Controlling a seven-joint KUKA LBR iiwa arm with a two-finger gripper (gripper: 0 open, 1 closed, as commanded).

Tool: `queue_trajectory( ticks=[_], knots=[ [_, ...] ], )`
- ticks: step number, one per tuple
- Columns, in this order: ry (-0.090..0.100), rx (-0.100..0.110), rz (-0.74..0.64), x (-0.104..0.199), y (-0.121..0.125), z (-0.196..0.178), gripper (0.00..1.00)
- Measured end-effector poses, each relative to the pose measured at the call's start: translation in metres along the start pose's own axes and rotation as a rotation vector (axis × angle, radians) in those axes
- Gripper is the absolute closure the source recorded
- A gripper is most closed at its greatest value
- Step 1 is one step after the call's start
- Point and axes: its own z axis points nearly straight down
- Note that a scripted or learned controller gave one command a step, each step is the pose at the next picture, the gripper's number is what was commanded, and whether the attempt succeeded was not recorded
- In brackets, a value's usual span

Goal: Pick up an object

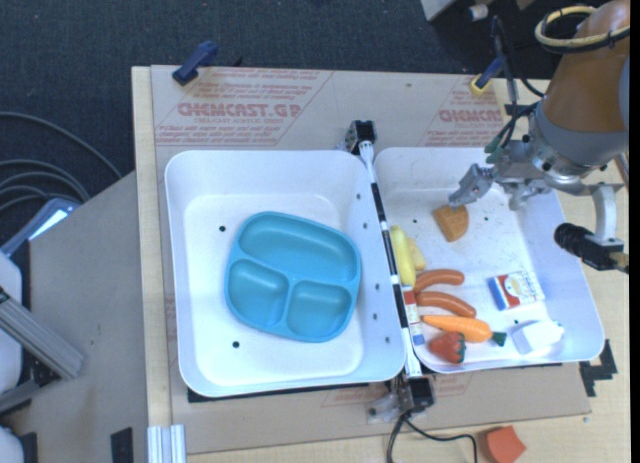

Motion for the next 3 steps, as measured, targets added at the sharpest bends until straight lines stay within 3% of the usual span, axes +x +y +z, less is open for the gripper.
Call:
queue_trajectory(
  ticks=[1,2,3],
  knots=[
    [-0.001,0.0,0.001,-0.041,0.024,0.122,0.0],
    [-0.001,-0.001,0.001,-0.041,0.025,0.112,1.0],
    [-0.001,-0.001,0.001,-0.041,0.025,0.112,0.0]
  ],
)
